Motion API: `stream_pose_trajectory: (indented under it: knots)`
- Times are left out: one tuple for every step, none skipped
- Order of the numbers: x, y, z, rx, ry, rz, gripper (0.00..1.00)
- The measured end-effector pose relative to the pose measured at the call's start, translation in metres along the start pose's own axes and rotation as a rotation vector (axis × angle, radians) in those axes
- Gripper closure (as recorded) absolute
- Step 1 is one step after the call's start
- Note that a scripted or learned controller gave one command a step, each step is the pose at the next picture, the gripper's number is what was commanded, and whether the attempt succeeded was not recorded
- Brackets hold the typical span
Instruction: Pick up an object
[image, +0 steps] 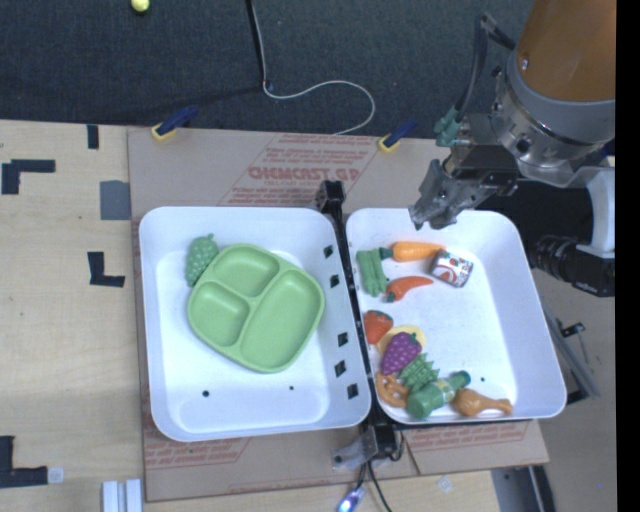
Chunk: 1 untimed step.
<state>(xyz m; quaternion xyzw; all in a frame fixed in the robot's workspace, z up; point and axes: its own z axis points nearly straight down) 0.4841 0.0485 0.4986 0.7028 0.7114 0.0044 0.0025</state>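
Left bin (170, 400): a green divided plate (256, 308) lies at centre, with green grapes (201, 257) touching its upper-left edge. Right bin (520, 330): green beans (371, 270), a carrot (416, 251), a red pepper (408, 287), a small can (452, 268) and purple grapes (399, 352) among mixed toy food. The tool (432, 216) hangs above the right bin's far rim, just beyond the carrot; its opening cannot be determined, and nothing is visible in its grip.

- Two bins sit side by side on the bench — the left bin (160, 330) holds a divided plate (256, 307) with a grape bunch (201, 257) at its left edge.
- The right bin (520, 300) holds toy foods along its left side — a can (451, 268) lies behind them, beneath the gripper (437, 212).
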Motion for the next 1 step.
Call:
stream_pose_trajectory:
  knots:
    - [-0.0289,-0.0049,0.1849,0.029,-0.005,0.015,1.0]
